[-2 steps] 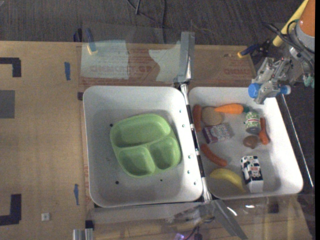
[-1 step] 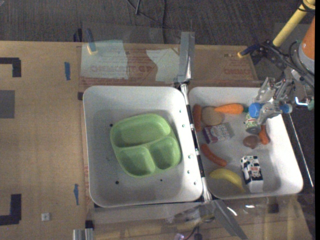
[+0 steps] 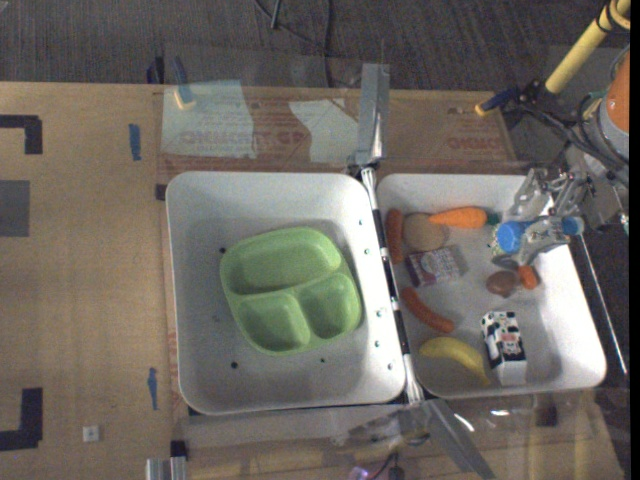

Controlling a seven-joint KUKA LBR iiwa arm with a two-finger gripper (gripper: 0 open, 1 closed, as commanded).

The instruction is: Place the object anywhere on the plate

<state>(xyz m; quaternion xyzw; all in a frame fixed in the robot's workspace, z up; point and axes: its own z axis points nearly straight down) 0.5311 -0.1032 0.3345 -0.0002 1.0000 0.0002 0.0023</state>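
Note:
A light green plate (image 3: 290, 290) with three compartments lies in the left bin (image 3: 200, 218); nothing rests on it. My gripper (image 3: 535, 226) hangs over the upper right part of the right bin (image 3: 585, 353), far from the plate. A blue rounded piece (image 3: 508, 236) shows at its lower left end, and I cannot tell whether this is a held thing or part of the tool. Just below it lie a brown lump (image 3: 502, 283) and a small orange piece (image 3: 528, 276).
The right bin also holds an orange carrot (image 3: 458, 218), a tan potato (image 3: 424, 232), a purple packet (image 3: 435, 265), two red sausages (image 3: 428, 310), a yellow banana (image 3: 452, 356) and a small milk carton (image 3: 504, 346). A metal divider (image 3: 385, 268) separates the bins.

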